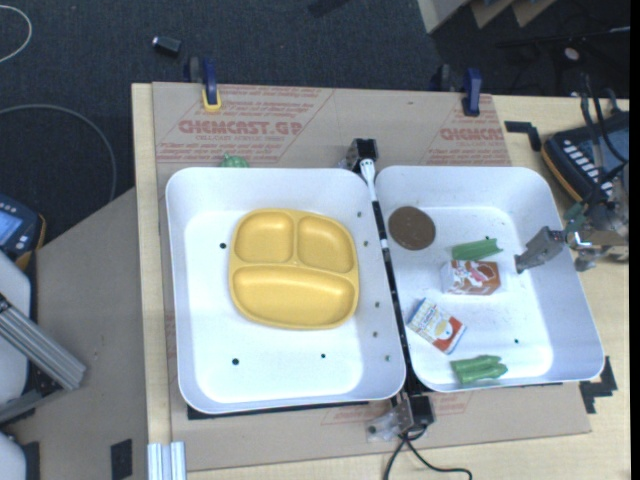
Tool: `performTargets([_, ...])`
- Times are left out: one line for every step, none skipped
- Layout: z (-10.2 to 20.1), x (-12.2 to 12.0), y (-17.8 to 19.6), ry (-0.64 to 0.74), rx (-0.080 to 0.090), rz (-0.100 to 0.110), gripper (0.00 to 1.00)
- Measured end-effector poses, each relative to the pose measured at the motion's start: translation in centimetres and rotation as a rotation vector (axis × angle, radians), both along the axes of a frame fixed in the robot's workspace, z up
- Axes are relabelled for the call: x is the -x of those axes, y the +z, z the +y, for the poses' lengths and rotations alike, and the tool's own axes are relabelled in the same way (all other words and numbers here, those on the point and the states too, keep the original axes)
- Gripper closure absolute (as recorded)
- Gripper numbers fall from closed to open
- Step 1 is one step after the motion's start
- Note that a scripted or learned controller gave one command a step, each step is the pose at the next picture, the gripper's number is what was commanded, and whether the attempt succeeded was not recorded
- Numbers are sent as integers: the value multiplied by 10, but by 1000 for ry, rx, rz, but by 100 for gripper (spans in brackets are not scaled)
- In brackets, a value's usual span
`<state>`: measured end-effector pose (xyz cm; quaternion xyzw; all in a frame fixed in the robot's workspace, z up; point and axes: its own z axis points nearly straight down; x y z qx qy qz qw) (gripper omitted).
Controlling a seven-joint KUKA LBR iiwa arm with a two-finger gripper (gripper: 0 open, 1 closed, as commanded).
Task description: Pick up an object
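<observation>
Red print reading "CHEMCAST G P" runs across the brown backing board (pixel 250 126) at far left. A partial "CHEMCAST" repeats at far right.

Left bin (pixel 200 298) just has the divided plate (pixel 295 268) sitting around its middle. In the right bin (pixel 560 308), a disc (pixel 411 228) is at 10 o'clock, a packet (pixel 473 277) mid-bin, a carton (pixel 436 325) at 7, and a pod (pixel 478 369) at 6.

Loose items in the right bin (pixel 560 358) — lower right of the frame.
A brown disc (pixel 411 228) lies uppermost, a green piece (pixel 474 250) just above a red-and-white packet (pixel 474 277), a white-and-orange packet (pixel 436 325) tilted below, another green piece (pixel 478 370) lowest — all flat.
</observation>
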<state>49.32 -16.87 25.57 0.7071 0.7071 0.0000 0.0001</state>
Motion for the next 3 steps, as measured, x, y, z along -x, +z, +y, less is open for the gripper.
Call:
performTargets([0,-1,11,1,1,-3,100])
performTargets([72,15,-18,7,-5,6,100])
performTargets([135,-1,8,8,-1,-4,100])
